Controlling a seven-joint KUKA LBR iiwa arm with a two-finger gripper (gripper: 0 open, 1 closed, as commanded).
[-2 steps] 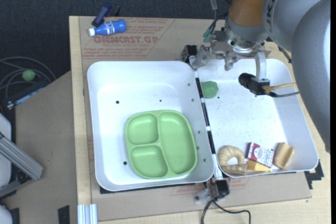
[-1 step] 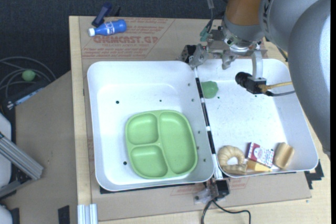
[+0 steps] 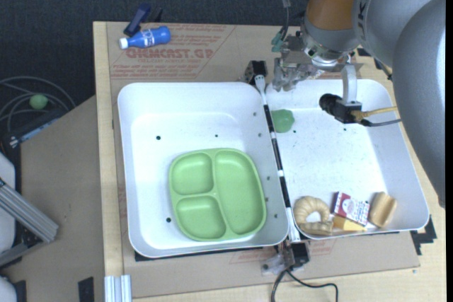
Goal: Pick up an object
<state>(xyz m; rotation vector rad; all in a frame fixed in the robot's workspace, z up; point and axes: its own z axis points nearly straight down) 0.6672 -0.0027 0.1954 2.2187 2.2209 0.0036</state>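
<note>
Green ball [image 3: 283,120] below pincer [image 3: 285,81]

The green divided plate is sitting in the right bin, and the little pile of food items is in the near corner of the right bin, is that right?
Not quite. The camera view shows the green divided plate in the left bin, not the right one. The rest holds: the pile of food items lies in the near corner of the right bin.

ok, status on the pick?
End effector over right bin's far left corner, nothing seen held. Green ball just below it. Bin divider close beside ball.
</note>
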